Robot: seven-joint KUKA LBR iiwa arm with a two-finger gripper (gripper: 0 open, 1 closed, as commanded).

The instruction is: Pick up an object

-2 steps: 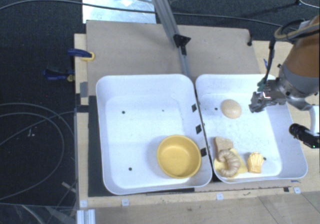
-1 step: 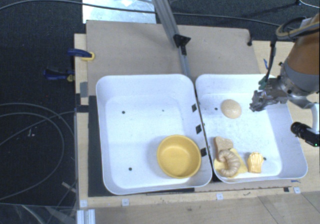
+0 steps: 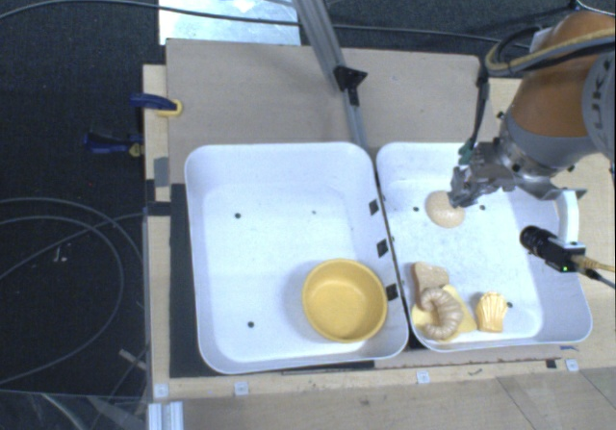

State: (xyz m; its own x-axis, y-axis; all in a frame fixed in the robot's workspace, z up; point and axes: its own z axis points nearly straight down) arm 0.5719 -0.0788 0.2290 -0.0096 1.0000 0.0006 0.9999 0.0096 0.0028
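Camera view: the grey arm's two-finger gripper (image 3: pixel 466 189) is hanging over the right white bin (image 3: pixel 549 322), directly above a pale round bread-like object (image 3: pixel 445 211), apparently lining up a grasp. Whether the fingers are spread or closed, I cannot tell. Nearer the camera are lying tan pastry-shaped pieces (image 3: pixel 438 305); a yellow bowl (image 3: pixel 344 299) is sitting in the left bin.

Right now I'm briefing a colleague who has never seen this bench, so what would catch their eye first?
First, the grey and orange arm reaching in from the right, its gripper low over a pale round object in the right bin. Next, the yellow bowl sitting alone at the near edge of the left bin. Last, a cluster of tan and yellow pieces crowded into the right bin's near end.
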